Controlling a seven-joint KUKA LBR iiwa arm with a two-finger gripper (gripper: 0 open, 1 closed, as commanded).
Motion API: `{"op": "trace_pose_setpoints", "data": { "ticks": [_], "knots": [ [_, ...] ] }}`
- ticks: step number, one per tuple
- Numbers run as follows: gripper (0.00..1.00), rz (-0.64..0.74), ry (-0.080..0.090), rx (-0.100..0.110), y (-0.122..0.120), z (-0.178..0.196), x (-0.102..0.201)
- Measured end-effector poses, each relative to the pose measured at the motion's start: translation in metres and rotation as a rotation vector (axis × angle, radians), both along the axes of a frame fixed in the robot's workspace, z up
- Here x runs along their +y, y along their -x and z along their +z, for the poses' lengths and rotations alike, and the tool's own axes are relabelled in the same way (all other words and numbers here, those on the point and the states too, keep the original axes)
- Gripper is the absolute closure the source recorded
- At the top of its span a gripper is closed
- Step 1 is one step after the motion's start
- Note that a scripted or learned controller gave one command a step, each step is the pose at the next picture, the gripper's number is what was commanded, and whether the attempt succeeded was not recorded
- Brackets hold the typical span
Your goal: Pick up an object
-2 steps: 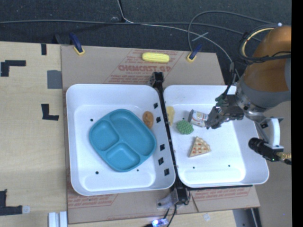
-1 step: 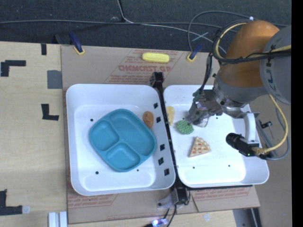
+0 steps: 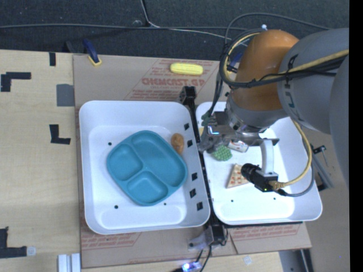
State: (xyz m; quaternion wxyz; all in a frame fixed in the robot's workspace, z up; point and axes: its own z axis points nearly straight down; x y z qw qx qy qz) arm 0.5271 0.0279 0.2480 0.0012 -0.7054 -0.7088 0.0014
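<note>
Cardboard covers the bench, bearing two shallow white bins side by side. Left bin [image 3: 91,169], centre frame, holds a blue divided tray [image 3: 146,166] and a small brown object [image 3: 178,142] near the shared wall. Right bin [image 3: 300,208] holds a green object [image 3: 222,152] and a tan wedge [image 3: 236,176]. Grey arm's gripper [image 3: 218,142] hangs low over the green object; whether it is open or closed cannot be told. Risk: so near the wall, a grasp may clip the rim or nudge the green object aside.

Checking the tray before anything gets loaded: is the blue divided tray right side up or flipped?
Right side up. The blue divided tray lies flat in the left bin with its three compartments facing upward.
</note>
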Motion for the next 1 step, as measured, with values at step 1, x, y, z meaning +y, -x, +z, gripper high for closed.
{"op": "trace_pose_setpoints", "data": {
  "ticks": [1],
  "knots": [
    [1.00, 0.001, 0.000, -0.001, 0.0003, 0.0003, 0.0482]
  ]
}}
